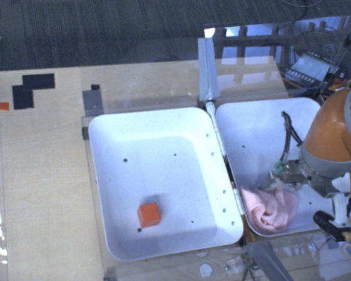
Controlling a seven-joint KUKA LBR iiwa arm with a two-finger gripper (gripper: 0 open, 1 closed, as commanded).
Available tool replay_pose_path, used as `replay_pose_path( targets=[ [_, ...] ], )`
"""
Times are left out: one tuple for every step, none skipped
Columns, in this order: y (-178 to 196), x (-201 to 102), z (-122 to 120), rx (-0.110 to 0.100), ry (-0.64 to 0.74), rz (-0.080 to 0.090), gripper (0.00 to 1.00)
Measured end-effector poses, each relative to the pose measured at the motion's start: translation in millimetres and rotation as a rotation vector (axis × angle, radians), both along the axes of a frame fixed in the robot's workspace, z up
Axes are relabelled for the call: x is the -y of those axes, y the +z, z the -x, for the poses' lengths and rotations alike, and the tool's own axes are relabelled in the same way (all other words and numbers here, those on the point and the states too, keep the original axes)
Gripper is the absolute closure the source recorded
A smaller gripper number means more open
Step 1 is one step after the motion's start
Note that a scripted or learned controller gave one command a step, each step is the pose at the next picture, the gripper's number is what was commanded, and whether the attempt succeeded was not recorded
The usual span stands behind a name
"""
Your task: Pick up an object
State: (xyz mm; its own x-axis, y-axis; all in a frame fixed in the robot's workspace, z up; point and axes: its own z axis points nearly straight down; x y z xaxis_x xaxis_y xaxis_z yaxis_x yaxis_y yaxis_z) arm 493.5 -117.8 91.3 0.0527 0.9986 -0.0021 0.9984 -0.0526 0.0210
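Gripper (pixel 285 178): I see it low in the right white bin (pixel 256 127); fingers' state, I cannot tell.
Crumpled pink cloth (pixel 269 208): just beside, at its 7 o'clock.
Small orange cube (pixel 149 214): left white bin (pixel 156 132), well apart.
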Motion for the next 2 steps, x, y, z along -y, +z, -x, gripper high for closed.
replay_pose_path(
  targets=[
    [-1.2, 7.4, -65.1, -0.005, -0.014, -0.001, 0.00],
    [-0.5, -34.2, -58.8, -0.004, 0.033, -0.001, 0.00]
  ],
)
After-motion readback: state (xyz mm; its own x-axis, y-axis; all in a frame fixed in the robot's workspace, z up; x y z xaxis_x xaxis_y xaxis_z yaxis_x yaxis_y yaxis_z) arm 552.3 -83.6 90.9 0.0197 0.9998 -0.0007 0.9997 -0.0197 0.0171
